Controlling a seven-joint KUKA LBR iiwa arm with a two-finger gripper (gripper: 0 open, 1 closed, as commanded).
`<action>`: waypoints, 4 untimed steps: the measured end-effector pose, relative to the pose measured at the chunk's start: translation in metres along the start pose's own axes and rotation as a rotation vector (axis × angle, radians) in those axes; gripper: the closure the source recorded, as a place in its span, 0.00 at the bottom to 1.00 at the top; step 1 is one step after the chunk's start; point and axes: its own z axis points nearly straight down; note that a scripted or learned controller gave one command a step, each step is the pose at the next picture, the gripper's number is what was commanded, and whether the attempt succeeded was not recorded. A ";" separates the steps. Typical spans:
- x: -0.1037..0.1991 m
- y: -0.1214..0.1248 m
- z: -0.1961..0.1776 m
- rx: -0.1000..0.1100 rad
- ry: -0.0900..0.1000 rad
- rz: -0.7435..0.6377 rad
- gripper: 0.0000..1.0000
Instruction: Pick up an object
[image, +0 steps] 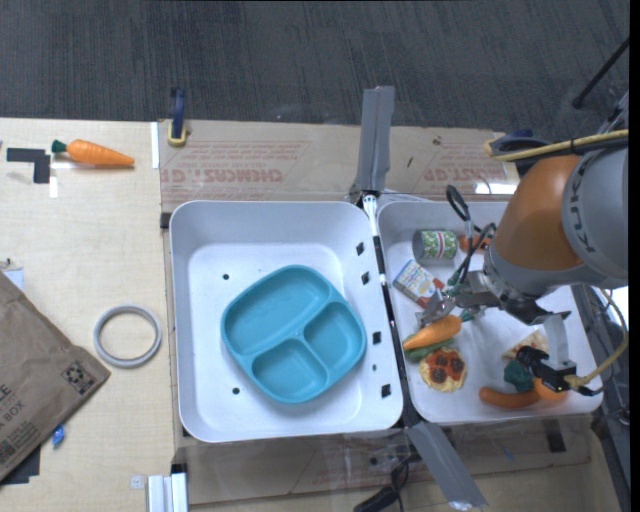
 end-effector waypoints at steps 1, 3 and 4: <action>-0.002 0.000 -0.008 0.001 0.000 0.005 1.00; -0.041 0.021 -0.095 0.000 -0.001 0.201 0.00; -0.025 -0.043 0.000 0.001 0.001 0.173 0.00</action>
